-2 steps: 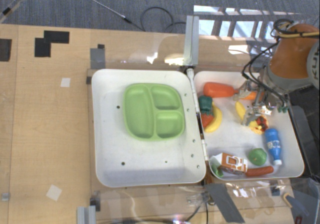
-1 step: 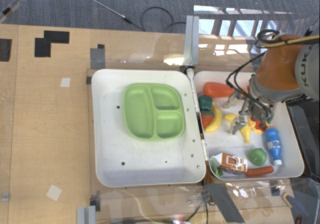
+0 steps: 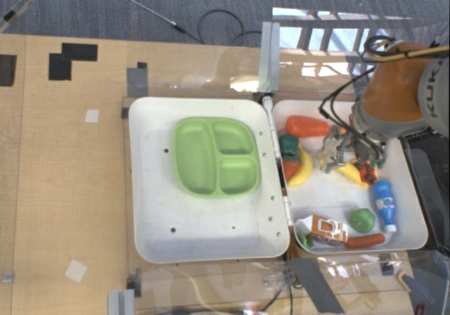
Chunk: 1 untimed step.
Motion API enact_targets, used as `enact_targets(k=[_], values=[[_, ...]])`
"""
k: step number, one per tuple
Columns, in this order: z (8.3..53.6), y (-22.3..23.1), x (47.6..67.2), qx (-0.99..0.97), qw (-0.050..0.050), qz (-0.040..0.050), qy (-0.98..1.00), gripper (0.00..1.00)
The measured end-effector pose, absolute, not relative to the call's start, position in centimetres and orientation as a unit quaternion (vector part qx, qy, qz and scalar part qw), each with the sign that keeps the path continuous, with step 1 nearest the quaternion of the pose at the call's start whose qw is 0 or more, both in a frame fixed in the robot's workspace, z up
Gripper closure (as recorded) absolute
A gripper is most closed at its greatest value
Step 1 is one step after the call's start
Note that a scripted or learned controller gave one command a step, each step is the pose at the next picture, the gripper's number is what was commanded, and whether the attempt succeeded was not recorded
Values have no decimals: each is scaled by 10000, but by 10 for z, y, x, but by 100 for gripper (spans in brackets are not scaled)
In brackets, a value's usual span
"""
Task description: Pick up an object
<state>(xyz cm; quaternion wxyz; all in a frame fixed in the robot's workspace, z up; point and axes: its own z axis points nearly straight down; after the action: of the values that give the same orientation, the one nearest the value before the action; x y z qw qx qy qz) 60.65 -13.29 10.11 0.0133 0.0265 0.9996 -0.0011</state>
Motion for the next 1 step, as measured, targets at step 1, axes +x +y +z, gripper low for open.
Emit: enact_targets(k=[1], values=[[210, -140, 656, 561, 79, -5, 9984, 100]])
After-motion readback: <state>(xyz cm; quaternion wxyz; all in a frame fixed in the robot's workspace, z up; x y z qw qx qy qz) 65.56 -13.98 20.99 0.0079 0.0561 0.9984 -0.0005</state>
